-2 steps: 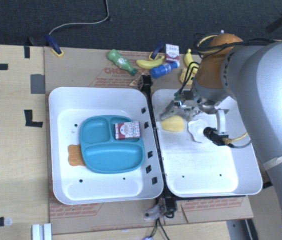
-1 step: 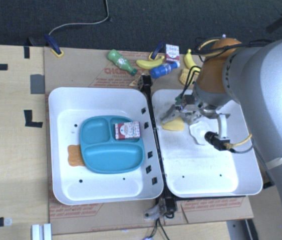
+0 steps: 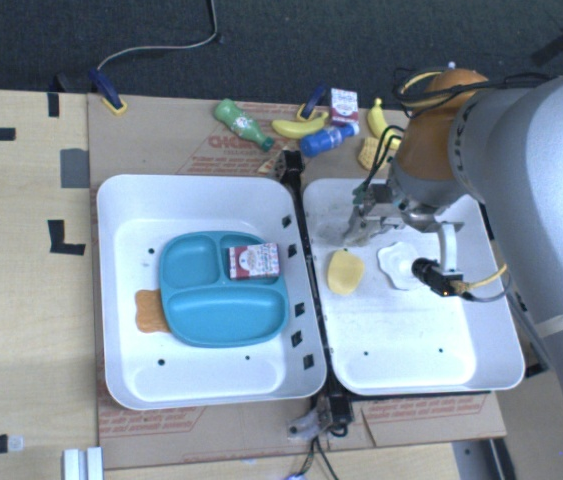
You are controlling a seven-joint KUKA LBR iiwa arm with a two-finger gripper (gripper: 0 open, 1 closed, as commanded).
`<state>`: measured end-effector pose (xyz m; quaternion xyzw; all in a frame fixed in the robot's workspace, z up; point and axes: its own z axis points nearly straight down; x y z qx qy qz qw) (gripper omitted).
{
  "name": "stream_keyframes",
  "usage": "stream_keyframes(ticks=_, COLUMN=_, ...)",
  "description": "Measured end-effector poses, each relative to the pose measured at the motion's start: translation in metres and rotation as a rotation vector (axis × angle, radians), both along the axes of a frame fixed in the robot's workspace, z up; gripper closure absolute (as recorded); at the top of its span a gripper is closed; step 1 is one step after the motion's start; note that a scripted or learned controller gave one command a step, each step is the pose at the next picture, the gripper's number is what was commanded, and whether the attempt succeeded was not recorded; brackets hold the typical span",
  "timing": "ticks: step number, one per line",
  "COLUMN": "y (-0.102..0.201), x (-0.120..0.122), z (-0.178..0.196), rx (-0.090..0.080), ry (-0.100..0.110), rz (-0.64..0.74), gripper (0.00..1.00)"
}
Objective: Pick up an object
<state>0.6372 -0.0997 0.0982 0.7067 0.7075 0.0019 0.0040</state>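
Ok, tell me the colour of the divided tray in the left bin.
The tray is light blue, seen plainly in the camera view.

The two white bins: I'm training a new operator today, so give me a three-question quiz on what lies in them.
1. True or false: the red-and-white carton lies on the blue divided tray.
2. Which bin holds the yellow piece? A) left bin B) right bin
3. Fill in: the gripper hangs over the ___ bin.

Key: 1 true; 2 B; 3 right.
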Motion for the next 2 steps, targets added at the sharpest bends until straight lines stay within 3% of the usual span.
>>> stream_keyframes(ticks=1, y=0.000, x=0.000, z=0.000, rx=0.000, ry=0.001, rz=0.000, gripper=0.00)
stream_keyframes(ticks=2, y=0.003, x=-0.017, z=-0.012, rx=0.001, ry=0.004, rz=-0.001, gripper=0.00)
